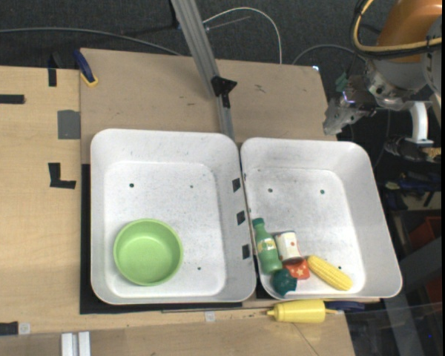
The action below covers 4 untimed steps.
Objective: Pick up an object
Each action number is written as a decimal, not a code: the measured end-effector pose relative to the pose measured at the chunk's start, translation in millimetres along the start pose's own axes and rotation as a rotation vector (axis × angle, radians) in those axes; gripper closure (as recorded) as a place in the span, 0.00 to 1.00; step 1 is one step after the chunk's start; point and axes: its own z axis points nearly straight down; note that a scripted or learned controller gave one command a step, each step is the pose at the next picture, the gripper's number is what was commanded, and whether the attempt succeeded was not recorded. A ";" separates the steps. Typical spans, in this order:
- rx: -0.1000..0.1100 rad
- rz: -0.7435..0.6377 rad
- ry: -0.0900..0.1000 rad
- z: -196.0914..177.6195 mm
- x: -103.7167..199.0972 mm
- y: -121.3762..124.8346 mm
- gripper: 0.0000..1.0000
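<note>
Several small objects lie bunched in the near part of the right bin [356, 170]: a green bottle [265, 248], a small white can [288, 245], a red piece [299, 268], a dark teal piece [283, 282] and a yellow corn cob [329, 271]. A green bowl [148, 251] sits in the near left corner of the left bin [163, 150]. My gripper [338, 117] hangs at the upper right, just beyond the right bin's far edge, away from all the objects and with nothing seen in it.
A yellow mustard bottle [300, 311] lies on the bench just outside the right bin's front rim. A grey slanted pole [200, 39] comes down to the far end of the divide between the bins. Cables loop behind the arm.
</note>
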 end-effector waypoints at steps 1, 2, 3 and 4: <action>0.002 0.000 0.001 9.4 59.2 -13.3 1.00; 0.003 -0.001 0.000 21.4 116.4 -30.7 1.00; 0.004 0.001 0.000 28.3 156.4 -49.6 1.00; 0.004 0.000 0.000 39.8 203.9 -69.0 1.00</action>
